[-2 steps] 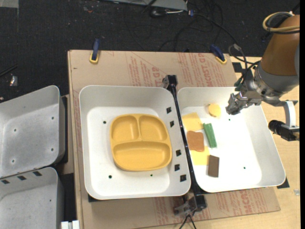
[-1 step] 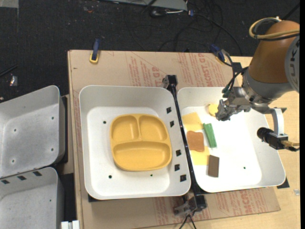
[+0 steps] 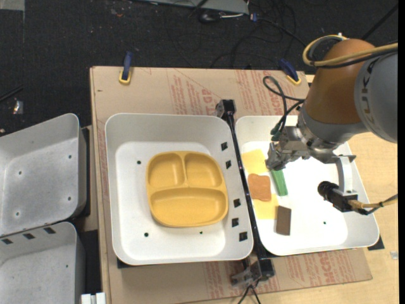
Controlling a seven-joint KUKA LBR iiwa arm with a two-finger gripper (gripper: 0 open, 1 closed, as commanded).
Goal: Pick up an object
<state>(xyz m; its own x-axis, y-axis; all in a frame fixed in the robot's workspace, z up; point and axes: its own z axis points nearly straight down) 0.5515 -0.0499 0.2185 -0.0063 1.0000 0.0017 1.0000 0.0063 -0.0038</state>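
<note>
Right bin (image 3: pixel 361 236): left strip crowded by orange slab (image 3: pixel 259 187), green block (image 3: pixel 280 183), brown block (image 3: pixel 283 220); floor right of them open.

The bench (image 3: pixel 164 84) is a flat brown board with faint red lettering. Two shallow white bins sit on it side by side, the left bin (image 3: pixel 120 189) and the right bin (image 3: pixel 361 233), their inner walls touching. Two clamps, the left clamp (image 3: pixel 126 68) and the right clamp (image 3: pixel 290 71), grip its far edge.
</note>
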